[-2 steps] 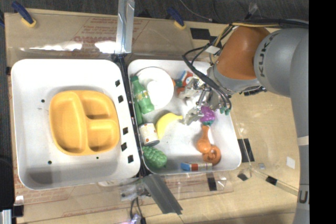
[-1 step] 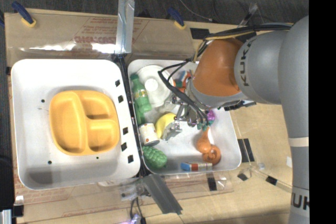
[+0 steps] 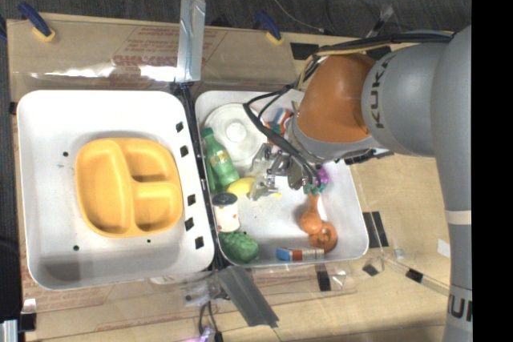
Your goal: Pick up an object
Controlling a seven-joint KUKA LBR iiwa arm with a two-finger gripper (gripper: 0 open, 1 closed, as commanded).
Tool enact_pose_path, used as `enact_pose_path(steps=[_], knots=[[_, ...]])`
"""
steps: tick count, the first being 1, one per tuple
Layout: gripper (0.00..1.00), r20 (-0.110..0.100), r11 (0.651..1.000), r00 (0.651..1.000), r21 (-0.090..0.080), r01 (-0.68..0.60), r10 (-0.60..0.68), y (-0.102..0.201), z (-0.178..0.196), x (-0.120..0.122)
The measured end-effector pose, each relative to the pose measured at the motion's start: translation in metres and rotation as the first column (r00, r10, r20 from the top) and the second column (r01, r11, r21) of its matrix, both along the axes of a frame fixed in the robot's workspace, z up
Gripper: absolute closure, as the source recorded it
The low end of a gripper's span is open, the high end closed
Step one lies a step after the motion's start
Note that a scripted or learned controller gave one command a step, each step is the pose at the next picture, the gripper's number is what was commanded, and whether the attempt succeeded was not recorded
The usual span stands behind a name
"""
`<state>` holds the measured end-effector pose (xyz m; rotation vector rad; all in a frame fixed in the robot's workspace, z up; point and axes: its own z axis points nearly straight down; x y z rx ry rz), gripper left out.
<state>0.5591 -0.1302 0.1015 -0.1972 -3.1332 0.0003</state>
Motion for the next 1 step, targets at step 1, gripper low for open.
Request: enact_pose_path(steps=[1], knots=[[1.00, 0.016, 0.988, 0.988, -0.002, 0.156, -0.156, -0.0162, 0.1405, 0.0628]])
